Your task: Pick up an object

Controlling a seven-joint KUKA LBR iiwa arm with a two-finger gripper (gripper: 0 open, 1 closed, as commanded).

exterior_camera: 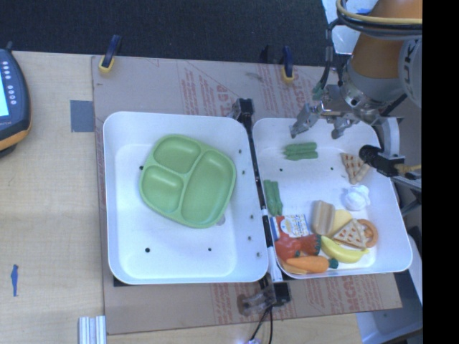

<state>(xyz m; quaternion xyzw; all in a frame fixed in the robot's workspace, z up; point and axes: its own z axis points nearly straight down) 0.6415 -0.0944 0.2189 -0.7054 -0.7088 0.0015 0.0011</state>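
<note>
My gripper (320, 125) hangs over the far edge of the right bin (387, 264), its two fingers spread apart with nothing between them. Just below it, a little toward the front, lies a green bean pod (300, 151). A second green piece (272, 195) rests along the bin's left wall. Toy food is piled at the front of this bin: a carrot (307, 264), a banana (340, 251), a bread roll (322, 216), a pizza slice (352, 233), a white lump (356, 196) and a waffle wedge (354, 167).
The left bin (122, 256) bears a green divided plate (188, 180). A black clamp bar (255, 170) runs between the bins. A handheld pendant (11, 99) lies at the bench's left edge. Blue clips (287, 63) pin the cardboard at the back.
</note>
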